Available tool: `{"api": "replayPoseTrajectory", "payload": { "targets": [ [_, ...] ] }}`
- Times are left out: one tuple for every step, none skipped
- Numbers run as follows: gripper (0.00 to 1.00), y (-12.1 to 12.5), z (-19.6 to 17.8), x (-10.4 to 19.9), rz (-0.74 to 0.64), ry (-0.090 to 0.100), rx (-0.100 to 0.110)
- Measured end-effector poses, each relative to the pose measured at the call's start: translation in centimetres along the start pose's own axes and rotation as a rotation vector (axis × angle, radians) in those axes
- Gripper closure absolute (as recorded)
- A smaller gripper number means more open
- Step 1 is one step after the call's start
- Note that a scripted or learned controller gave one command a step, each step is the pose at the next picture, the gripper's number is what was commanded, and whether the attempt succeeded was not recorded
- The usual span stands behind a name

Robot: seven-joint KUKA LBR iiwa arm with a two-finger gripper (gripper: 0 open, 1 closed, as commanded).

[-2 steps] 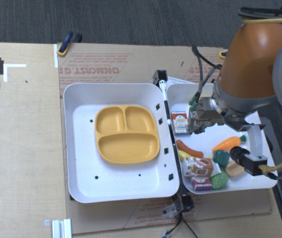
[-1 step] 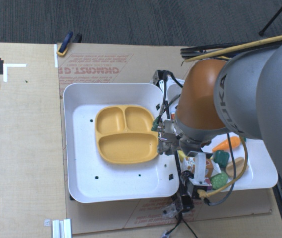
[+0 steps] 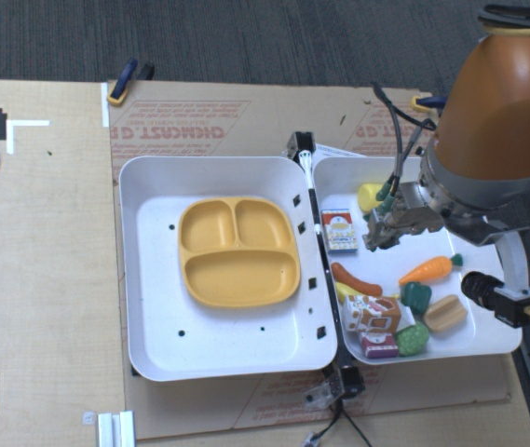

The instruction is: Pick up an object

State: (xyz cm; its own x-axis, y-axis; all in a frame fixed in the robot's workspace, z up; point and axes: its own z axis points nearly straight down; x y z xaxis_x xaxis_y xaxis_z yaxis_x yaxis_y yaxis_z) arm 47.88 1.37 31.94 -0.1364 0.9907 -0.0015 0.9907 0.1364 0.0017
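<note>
Bins point(image 3: 143, 343): two
Plate point(image 3: 239, 251): one
Carrot point(image 3: 427, 270): one
Sausage point(image 3: 356, 280): one
Small boxes point(image 3: 340, 230): three

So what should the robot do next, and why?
Probably lower the pincer a little: it hangs over bare floor of the right bin, holding nothing, between the small carton and the toy carrot. The carton looks nearest.

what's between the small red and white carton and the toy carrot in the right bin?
In the camera view, the gripper hangs over that stretch between the carton and the carrot; below it is bare white bin floor.
</note>
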Motion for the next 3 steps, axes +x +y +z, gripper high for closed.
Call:
{"api": "replayPoseTrajectory", "payload": {
  "targets": [
    [1.00, 0.3, 11.7, 2.8, -0.529, 0.002, 0.001],
    [1.00, 1.0, 12.7, 8.2, -0.496, 0.002, 0.001],
    [1.00, 7.3, 2.8, 6.1, -0.707, 0.000, -0.002]
  ]
}}
